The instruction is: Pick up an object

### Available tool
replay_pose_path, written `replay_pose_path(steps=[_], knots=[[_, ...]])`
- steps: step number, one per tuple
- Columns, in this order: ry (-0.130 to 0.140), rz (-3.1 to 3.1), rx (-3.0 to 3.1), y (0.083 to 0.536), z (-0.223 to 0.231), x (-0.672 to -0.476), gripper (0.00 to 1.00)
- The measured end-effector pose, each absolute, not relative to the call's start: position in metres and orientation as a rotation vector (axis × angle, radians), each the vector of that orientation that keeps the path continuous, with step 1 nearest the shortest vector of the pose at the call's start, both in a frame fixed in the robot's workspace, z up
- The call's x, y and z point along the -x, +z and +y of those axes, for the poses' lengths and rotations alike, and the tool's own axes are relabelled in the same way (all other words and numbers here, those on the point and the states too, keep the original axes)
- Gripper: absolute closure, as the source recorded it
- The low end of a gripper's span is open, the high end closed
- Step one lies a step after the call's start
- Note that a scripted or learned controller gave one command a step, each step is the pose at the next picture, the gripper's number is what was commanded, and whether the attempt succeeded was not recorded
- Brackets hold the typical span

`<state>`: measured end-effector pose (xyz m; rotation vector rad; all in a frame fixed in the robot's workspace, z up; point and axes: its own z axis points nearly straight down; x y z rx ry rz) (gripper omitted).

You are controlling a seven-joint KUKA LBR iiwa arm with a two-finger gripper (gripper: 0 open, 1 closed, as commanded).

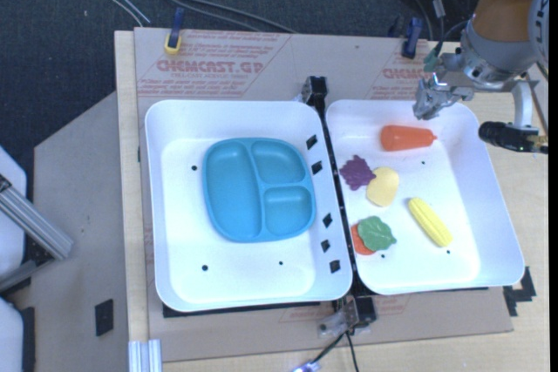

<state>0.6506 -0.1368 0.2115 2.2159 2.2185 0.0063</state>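
The arm is reaching in from the right, its orange band showing at the top corner, and the gripper (429, 104) is hanging over the far edge of the right bin (497, 187). Nothing is sitting between its tips; how far apart they are, I cannot tell from this angle.

Just below the gripper, close but not touching, an orange carrot (406, 137) is lying on its side in that bin. Further down and a little to the left of the tool, a purple bunch of grapes (356, 172) is resting right against a pale yellow lemon (383, 186). Below those, a green leafy piece with a red-orange edge (373, 235) is lying near the bin's near side, and a yellow corn cob (430, 221) is lying at a slant, almost straight down from the gripper.

Well off to the tool's left, the left bin (174, 187) is holding a blue divided plate (259, 187).
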Motion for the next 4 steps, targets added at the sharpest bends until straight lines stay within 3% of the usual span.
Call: replay_pose_path(steps=[4], knots=[[0.0, 2.231, -2.218, 0.242, 0.065, -0.593, 1.0]])
